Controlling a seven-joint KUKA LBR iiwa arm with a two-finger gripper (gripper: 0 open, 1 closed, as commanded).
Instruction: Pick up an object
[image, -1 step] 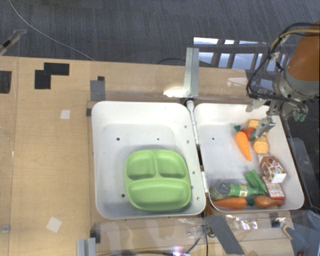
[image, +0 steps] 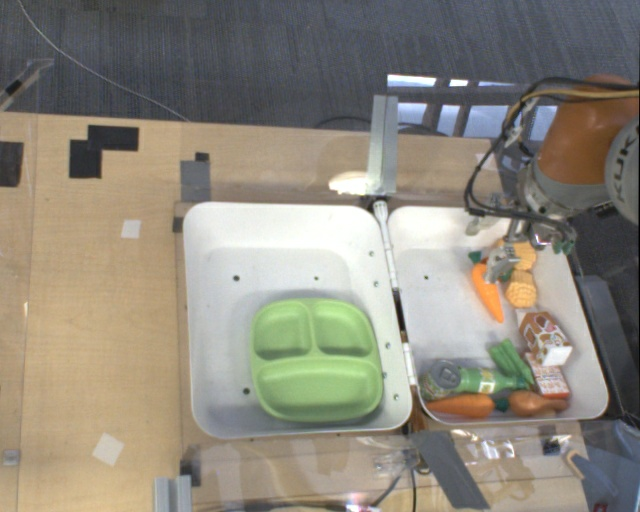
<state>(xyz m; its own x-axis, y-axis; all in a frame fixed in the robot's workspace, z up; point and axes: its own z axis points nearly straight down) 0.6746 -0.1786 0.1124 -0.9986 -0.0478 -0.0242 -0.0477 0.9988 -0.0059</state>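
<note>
The tool (image: 508, 262) hung low over the far part of the right bin (image: 440, 275), just above the carrot (image: 488, 293). Whether it was wide or narrow could not be told, since the wrist and cables hid its tips; nothing could be seen held in it.

The carrot lay flat on the bin floor, its leafy end toward the tool and its point aimed at the near side. Just right of the carrot sat a corn piece (image: 520, 291), almost touching it. Farther toward the near rim from the carrot lay a small carton (image: 545, 340), a green bottle (image: 470, 380) and a second orange piece (image: 462, 406). Well left of the carrot, in the other bin, rested a green tray (image: 317, 358).

The carrot looked like a toy: probably light, stiff, smooth plastic, not fragile, but likely slippery and prone to roll because of its round, tapering body. The best hold seemed to be across the thicker upper half, with the pinch square to its long axis; closing on the thin tip would likely squeeze it out. The corn beside it left little room on that side, so one tip might nudge it.
</note>
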